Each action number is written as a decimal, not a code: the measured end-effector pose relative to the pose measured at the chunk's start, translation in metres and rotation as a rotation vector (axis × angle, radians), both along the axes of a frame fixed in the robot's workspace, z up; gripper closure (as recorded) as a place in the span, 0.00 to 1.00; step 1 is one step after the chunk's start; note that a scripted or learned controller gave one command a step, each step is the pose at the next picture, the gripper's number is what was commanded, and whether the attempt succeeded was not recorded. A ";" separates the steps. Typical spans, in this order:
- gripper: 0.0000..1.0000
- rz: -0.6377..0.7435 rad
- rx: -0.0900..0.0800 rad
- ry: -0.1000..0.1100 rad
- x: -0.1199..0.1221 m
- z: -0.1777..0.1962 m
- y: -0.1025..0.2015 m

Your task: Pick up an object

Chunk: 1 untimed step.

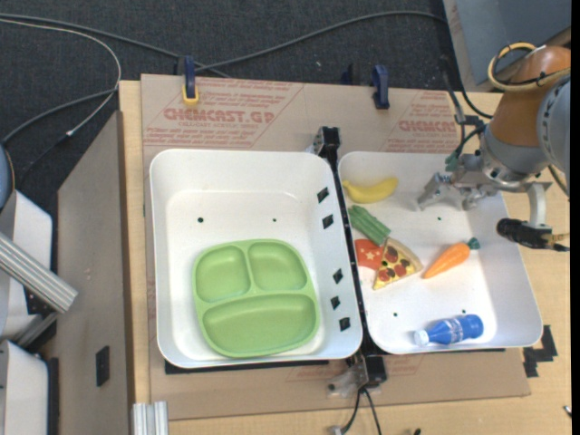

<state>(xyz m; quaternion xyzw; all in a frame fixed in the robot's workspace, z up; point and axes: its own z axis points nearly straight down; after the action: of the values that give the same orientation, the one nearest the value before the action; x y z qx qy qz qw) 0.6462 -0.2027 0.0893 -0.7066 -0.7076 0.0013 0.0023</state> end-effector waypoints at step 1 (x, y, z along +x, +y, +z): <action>1.00 0.001 -0.002 -0.007 0.002 0.015 0.000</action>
<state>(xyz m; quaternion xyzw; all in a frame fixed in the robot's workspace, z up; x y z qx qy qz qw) 0.6483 -0.2027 0.1045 -0.7063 -0.7079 -0.0005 -0.0007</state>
